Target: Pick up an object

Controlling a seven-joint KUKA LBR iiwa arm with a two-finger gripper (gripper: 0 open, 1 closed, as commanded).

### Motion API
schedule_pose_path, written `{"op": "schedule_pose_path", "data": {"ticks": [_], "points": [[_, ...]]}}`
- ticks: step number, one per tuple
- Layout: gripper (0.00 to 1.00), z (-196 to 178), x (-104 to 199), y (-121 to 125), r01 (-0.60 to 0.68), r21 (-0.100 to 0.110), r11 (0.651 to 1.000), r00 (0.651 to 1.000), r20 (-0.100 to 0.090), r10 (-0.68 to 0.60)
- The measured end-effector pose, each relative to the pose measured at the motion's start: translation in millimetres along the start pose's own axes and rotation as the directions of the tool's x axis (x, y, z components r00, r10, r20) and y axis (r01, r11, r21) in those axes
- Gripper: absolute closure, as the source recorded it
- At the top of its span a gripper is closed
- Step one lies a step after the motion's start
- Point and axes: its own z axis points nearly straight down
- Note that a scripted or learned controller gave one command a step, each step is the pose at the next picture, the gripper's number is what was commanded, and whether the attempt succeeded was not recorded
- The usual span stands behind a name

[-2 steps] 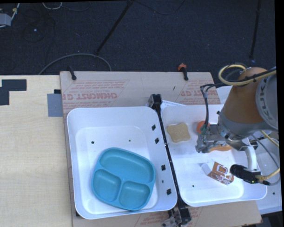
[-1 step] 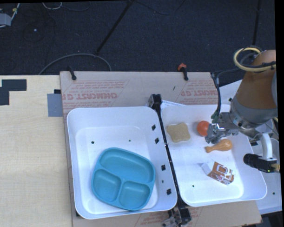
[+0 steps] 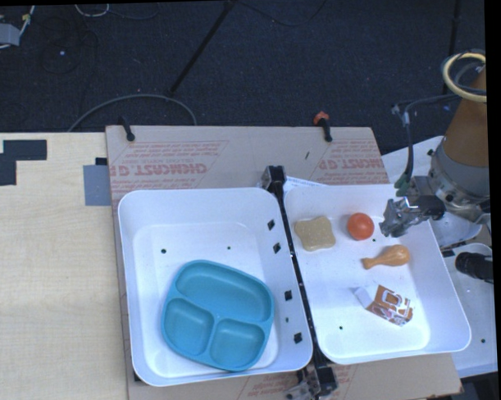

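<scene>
Now the gripper (image 3: 396, 221) is hovering over the right bin (image 3: 452, 327), beside the red tomato (image 3: 360, 226) and above the chicken drumstick (image 3: 387, 257); whether it is gripping anything, I cannot tell.

Glossy plastic I'm seeing.
Blue tray (image 3: 217, 313) is looking smooth; white bins (image 3: 145, 240) are shining; cardboard (image 3: 233, 159) is looking matt.

Four loose objects lie apart in the right-hand white bin (image 3: 451, 311): a tan slice of bread (image 3: 315, 233) lying flat near the divider, a red tomato (image 3: 360, 226) beside it, an orange-tan drumstick (image 3: 387, 257) on its side, and a crumpled red-and-white packet (image 3: 389, 303) nearest the front.
</scene>
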Motion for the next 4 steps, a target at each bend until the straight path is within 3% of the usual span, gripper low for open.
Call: {"op": "schedule_pose_path", "data": {"ticks": [2,4], "points": [[1.0,34.6,91.9,-5.8,0.003,0.009,1.0,1.0,-0.003,-0.003],[1.0,46.2,195.1,-14.1,0.004,0.01,1.0,1.0,-0.003,-0.004]]}}
